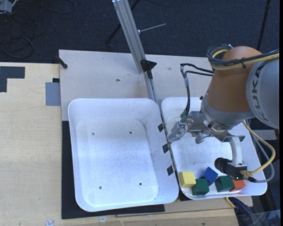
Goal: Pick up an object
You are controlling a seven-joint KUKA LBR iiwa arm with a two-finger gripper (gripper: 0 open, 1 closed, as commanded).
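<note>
Here, a camera looks down at a slant on a pale wooden bench (23,140) carrying two shallow white bins side by side; the left bin (80,126) is the larger and sits on a dark mat, with a few small dark specks on its floor; the right bin (172,108) touches it along a shared edge marked by small black clips.

A grey robot arm (269,91) with an orange band (233,81) reaches in from the right and hangs over the right bin; its end effector (177,132) sits low over the bin's left part, close to the dividing edge; the metal parts there are small and cluttered, so I cannot tell how far it is open, and nothing can be made out in its grip.

The blocks lie in a tight cluster at the near end of the right bin, well apart from the end effector; a yellow block (187,178) is furthest left; a dark green block (201,187) lies just beside it, nearer the bin's front rim; a blue block (210,174) sits behind the green one; a second green block (223,183) and an orange block (237,184) lie to the right, touching each other.

A slanted aluminium rail (131,34) rises from behind the bins; cables trail on the dark floor beyond the bench.
</note>
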